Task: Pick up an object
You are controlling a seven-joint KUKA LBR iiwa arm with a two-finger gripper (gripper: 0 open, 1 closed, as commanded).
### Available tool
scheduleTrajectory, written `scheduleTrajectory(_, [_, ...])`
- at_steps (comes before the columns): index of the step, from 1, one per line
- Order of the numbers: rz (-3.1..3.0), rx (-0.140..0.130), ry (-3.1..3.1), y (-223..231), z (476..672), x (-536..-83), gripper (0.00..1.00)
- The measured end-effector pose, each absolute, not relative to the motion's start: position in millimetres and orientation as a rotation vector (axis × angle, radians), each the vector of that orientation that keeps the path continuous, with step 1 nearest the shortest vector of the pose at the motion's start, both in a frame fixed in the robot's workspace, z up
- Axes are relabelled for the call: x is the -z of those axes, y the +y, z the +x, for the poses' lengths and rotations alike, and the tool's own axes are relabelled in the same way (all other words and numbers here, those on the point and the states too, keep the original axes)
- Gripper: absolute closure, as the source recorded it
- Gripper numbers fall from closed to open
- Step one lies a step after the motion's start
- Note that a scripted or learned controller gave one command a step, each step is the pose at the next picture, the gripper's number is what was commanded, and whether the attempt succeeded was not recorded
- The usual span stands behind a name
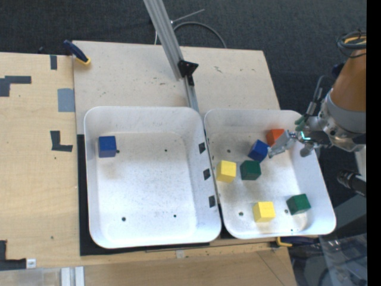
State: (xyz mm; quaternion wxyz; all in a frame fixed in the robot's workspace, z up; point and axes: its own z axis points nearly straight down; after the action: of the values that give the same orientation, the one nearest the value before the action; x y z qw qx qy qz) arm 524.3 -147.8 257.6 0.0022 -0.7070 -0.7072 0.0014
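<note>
The right bin (315, 177) holds several cubes: an orange one (274, 136), a blue one (258, 150), a yellow one (227, 171) beside a dark green one (250, 170), another yellow one (264, 211) and a green one (298, 204) near the front. Alone in the left bin (149, 115) sits a blue cube (107, 146). My gripper (292, 147) hangs over the right bin's right side, just right of the orange and blue cubes. It is open, with its fingers spread and nothing between them.
A slanted metal pole (164, 28) runs from the top down to the divide between the bins. A blue and yellow tool (77, 51) lies at the board's back left corner. A thin cable (205, 28) loops behind the bins.
</note>
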Motion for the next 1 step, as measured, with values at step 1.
scheduleTrajectory(1, [-2.219, -0.001, -2.223, -147.9, 525.0, -259.5, 0.0])
